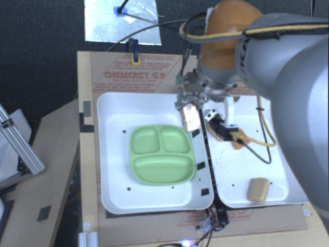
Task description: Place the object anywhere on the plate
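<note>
- The light green plastic plate (162, 154), divided into three compartments, lies flat in the left shallow white bin (114, 138), towards that bin's right side.
- A tan, rounded block-shaped object (258, 190) rests on the floor of the right shallow white bin (277, 197), near its front right corner, well apart from the plate.
- The grey arm with the orange band (226, 30) reaches in from the right and hangs over the ridge where the two bins meet.
- The claw (191, 118) sits just above the plate's upper right corner. Whether it is spread or closed cannot be told at this angle, and nothing can be made out in its grip.
- A yellow cable (257, 144) loops from the wrist over the right bin.
- Both bins sit on a brown cardboard sheet with red print (134, 74) covering the desk.
</note>
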`<state>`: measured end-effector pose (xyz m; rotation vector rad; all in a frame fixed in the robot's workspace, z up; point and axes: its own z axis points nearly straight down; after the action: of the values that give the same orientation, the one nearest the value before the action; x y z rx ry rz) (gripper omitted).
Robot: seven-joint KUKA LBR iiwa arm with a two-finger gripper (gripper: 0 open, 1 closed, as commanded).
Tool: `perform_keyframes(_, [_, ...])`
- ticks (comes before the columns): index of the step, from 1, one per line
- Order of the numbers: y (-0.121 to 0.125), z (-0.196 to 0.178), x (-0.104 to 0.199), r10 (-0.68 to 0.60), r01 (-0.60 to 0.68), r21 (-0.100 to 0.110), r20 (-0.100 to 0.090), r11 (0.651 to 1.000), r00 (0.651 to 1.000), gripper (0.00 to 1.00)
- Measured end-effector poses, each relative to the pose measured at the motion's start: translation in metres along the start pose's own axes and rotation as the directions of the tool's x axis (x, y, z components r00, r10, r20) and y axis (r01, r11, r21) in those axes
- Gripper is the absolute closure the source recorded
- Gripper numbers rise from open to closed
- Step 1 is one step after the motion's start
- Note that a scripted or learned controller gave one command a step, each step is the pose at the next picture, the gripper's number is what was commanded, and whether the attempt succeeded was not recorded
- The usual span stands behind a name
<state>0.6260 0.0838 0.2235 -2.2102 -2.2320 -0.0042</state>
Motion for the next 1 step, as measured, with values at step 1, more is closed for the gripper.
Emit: perform_keyframes(1, [-0.0224,-0.0052,0.0463,0.001,-0.001,0.002,0.001,1.000,1.000,1.00])
